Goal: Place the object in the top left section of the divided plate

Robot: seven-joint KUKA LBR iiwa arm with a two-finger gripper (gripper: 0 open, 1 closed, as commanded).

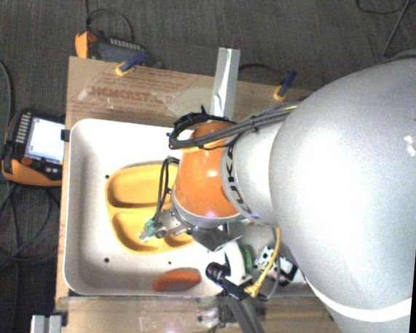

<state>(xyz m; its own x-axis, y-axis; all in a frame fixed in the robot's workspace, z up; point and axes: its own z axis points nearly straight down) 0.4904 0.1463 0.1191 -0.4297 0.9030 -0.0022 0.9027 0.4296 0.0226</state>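
A yellow divided plate (134, 184) lies in the left white bin (77, 208), its right part hidden under the arm. An orange oblong object (176, 279) rests on the bin floor near the front wall, just off the plate's front edge. The arm's orange-banded wrist hangs over the plate's right side. Below it, the gripper (152, 228) is low over the plate's front section, where a small greenish tip shows. The gripper is apart from the orange object, which lies in front of it and to its right.
The bulky grey arm (337, 189) covers the right bin. A cardboard sheet (127, 92) with blue clamps lies behind the bin, and an upright metal post (226, 76) stands at the back. A teach pendant (36, 145) and cables lie on the floor to the left.
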